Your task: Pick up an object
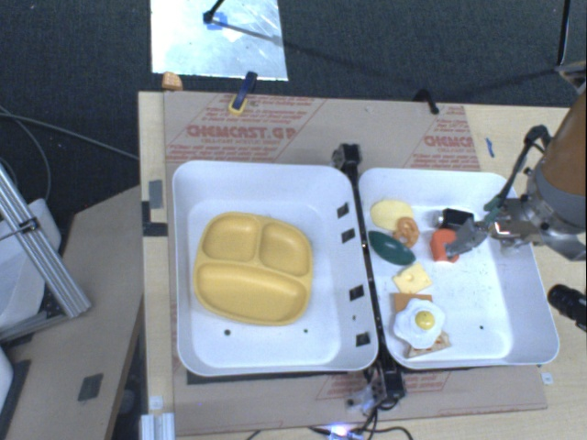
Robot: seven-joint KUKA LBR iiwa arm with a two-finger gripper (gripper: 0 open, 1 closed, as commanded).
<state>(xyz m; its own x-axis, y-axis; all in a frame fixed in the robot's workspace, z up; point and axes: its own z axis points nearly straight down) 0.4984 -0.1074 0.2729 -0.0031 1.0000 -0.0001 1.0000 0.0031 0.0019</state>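
The gripper [465, 237] hovers at the orange toy [443, 244], right of the yellow tray [253, 266]; its grasp state is unreadable (approach step, I judge). Next: descend squarely.

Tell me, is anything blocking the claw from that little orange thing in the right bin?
Nothing visible does. The gripper sits right beside the orange piece, with a black block just behind it and the other toy foods off to the left.

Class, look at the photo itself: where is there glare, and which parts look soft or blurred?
Camera view: bright glare on the shiny sheet above the bench; the hand and arm look slightly blurred; the yellow tray and fried egg are evenly lit and sharp.
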